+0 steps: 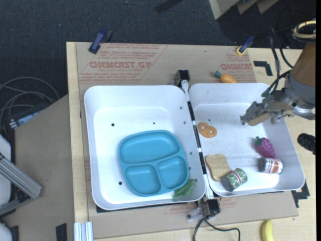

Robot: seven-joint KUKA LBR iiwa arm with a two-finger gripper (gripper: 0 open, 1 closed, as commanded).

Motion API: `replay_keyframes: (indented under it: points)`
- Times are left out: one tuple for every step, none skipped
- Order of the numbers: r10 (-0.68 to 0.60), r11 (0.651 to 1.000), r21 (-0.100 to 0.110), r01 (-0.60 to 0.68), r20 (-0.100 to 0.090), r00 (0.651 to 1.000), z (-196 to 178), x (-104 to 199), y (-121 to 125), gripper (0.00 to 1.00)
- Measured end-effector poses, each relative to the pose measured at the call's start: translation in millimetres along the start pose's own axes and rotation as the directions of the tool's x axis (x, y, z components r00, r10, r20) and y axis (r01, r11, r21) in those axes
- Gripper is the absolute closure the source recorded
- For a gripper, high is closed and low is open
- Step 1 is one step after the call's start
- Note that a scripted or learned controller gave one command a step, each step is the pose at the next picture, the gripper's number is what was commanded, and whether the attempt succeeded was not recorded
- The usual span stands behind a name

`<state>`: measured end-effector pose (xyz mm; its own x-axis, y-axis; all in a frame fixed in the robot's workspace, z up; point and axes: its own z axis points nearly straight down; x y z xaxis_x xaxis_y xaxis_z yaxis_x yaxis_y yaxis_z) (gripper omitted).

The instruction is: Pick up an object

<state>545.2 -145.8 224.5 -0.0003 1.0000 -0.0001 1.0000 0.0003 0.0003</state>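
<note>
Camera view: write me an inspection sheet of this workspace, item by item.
Surface: bench board bearing left bin and right bin.
Job's things: right bin holds pretzel, toast, green can, grapes, small jar.
Clutter: blue tray and green leaf in left bin; carrot and banana outside the bins.
Grippers: gripper above right bin, holding nothing.
Cables: coil at left.
Surroundings: dark carpet.

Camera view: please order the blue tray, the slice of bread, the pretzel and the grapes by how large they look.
1. blue tray
2. slice of bread
3. grapes and pretzel: they look about alike, unranked.
</note>
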Motion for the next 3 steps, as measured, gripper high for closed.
replay_keyframes:
  points:
    - [0.003, 1.000, 0.004, -0.003, 0.000, 1.000, 88, -69, 0, 0.00]
    - [-0.001, 1.000, 0.004, 0.001, -0.005, 1.000, 141, -70, -38, 0.00]
    - [0.001, 1.000, 0.000, -0.001, -0.001, 1.000, 130, -72, -37, 1.00]
